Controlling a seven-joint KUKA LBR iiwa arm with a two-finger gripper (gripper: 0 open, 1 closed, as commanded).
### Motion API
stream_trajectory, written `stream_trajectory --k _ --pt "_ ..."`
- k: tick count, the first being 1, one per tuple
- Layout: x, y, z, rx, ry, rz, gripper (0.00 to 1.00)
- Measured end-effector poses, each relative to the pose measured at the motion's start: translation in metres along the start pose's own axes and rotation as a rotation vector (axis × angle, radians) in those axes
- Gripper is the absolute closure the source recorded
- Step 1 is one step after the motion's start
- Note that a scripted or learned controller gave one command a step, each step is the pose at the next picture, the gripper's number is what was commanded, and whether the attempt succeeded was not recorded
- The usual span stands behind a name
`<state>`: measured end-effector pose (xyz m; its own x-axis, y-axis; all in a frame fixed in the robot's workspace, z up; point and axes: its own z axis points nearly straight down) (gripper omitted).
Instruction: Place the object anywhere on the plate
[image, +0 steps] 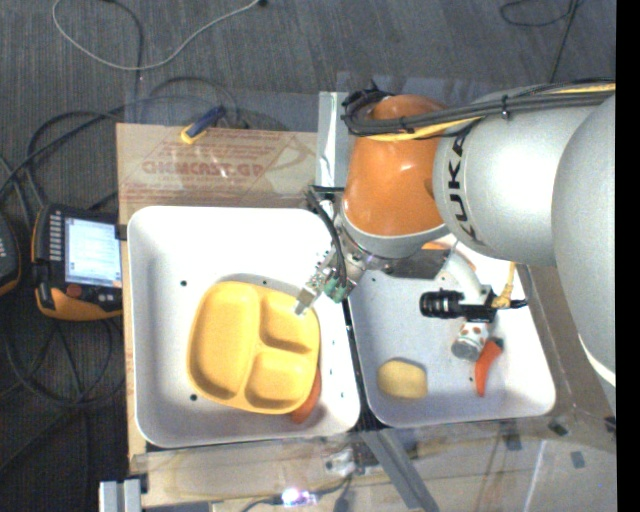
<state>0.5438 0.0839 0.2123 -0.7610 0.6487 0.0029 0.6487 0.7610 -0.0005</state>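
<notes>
Grey-and-orange arm (520, 170) overhead; you see its gripper (320, 292) over the upper-right corner of the yellow plate (230, 330), claw state indiscernible. Pale yellow lump (402, 379) lies in the right bin (530, 400), apart from the plate.

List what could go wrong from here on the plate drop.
1. The tool sits over the upper right rim of the yellow plate; a release here could hit the rim and fall into the left bin.
2. I can't tell whether the tool holds anything. The yellow lump and orange piece lie in the right bin, so the try may be empty.
3. The plate overlaps a red-orange thing, so it might rock.
</notes>
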Motion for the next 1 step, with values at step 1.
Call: stream_trajectory --k 1 --pt "-0.0001 -0.0001 0.0001 0.000 0.000 0.000 0.00"
